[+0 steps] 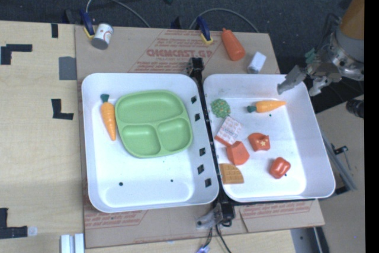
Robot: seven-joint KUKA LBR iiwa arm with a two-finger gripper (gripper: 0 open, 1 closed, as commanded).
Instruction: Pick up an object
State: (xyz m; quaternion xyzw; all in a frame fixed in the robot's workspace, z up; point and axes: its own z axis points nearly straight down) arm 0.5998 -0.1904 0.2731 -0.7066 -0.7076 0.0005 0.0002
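Camera view shows the claw (pixel 304 79), spread open and holding nothing, just right of the carrot (pixel 267 106).

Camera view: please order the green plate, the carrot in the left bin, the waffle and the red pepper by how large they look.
1. green plate, clearly largest.
2. carrot in the left bin, long and thin.
3. waffle and red pepper look about equal, so I do not rank them.

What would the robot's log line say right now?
end effector: over right bin's far right corner | holding: nothing seen | nearest: toy carrot | left bin: green divided plate, carrot
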